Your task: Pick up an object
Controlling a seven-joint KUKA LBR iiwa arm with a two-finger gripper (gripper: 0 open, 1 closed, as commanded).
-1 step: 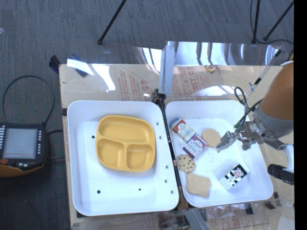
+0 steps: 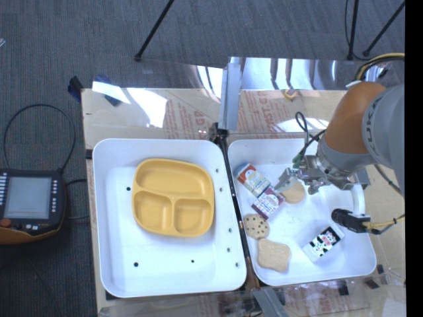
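The right bin [image 2: 360, 259] holds several small items. A red and white carton [image 2: 252, 177] lies at its left, with a second small carton [image 2: 268, 202] just below it. A chocolate chip cookie [image 2: 256, 226] and a slice of bread [image 2: 273, 255] lie near the front. A cow-patterned milk carton [image 2: 323, 244] sits at the front right. A round tan piece [image 2: 294, 194] lies mid-bin. My gripper [image 2: 302, 182] hangs open just over the tan piece's upper edge, with nothing between its fingers.
The left bin [image 2: 112, 256] holds a yellow sectioned plate [image 2: 174, 197]. A metal divider post [image 2: 227, 104] stands behind the bins. A black cable end [image 2: 349, 220] hangs from the arm above the right bin. A teach pendant [image 2: 30, 200] lies on the floor at left.
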